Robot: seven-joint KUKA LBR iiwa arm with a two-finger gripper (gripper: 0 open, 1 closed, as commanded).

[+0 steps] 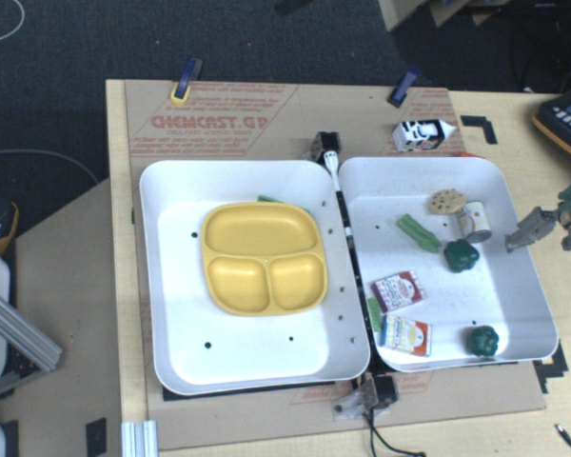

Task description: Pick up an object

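Observation:
The right bin (514, 284) holds several small items. There is a tan cookie (447, 200), a small white can (473, 221) on its side, a long green piece (418, 232) and a dark green lump (461, 255). Nearer the front lie a red packet (398, 290), a white and red packet (405, 335) and a second dark green lump (482, 340). My gripper (527, 230) reaches in from the right edge. It hovers over the bin's right rim, just right of the can and the first green lump, and nothing shows in its grasp.
The left bin (171, 284) bears a yellow divided plate (264, 257) with a green sliver (271, 199) behind it. A black-and-white carton (423, 134) sits on the board behind the right bin. Blue clamps (186, 79) hold the board's far edge.

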